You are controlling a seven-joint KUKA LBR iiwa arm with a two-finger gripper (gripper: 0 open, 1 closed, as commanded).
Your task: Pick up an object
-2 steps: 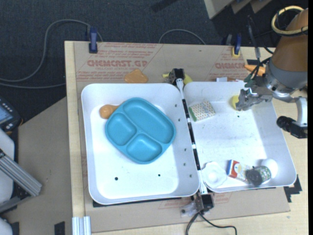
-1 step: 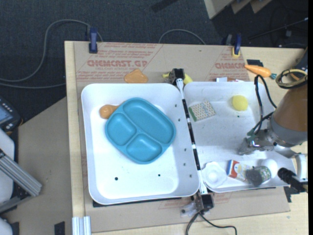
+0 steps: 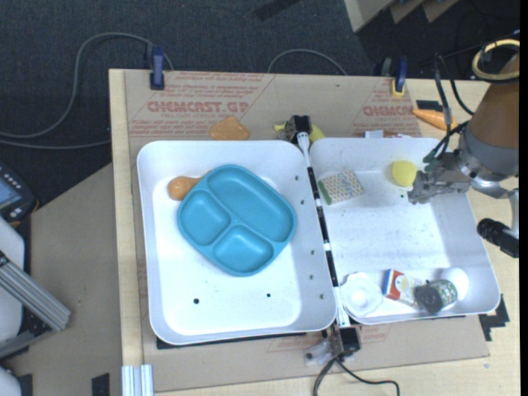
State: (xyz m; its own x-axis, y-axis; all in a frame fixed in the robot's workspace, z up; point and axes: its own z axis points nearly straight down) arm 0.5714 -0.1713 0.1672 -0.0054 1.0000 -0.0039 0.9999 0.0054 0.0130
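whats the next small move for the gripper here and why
Probably a short shift toward the yellow ball, then a descent. The gripper sits just beside the ball in the right bin, with nothing visibly between its fingers, and the ball is the closest item.

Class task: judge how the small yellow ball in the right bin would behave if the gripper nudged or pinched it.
The yellow ball looks round, so a nudge would probably roll it across the flat right bin. Its curved sides might slip from a pinch. Being small, it seems light.
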